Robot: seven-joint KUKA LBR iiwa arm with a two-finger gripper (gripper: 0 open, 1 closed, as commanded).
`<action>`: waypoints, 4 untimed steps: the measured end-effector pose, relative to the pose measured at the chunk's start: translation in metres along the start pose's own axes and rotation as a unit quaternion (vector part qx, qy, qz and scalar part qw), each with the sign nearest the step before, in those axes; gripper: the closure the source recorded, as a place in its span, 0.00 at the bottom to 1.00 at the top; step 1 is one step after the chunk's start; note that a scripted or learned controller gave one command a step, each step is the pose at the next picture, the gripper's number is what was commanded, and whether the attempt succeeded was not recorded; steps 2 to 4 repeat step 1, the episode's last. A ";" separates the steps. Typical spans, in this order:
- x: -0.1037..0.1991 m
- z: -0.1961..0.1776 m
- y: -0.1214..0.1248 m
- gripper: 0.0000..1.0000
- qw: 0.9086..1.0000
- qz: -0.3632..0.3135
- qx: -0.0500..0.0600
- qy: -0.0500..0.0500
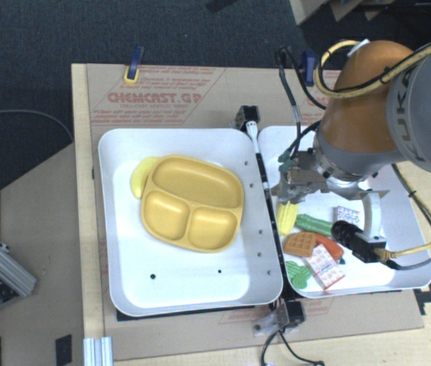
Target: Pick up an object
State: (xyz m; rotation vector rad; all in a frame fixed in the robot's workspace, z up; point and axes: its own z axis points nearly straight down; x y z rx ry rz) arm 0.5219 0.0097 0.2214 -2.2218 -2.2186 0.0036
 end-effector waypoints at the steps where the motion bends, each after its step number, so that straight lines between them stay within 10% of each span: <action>1: 0.001 0.005 -0.010 1.00 1.000 0.000 0.001 0.000; 4: 0.001 0.005 -0.010 1.00 1.000 0.000 0.001 0.000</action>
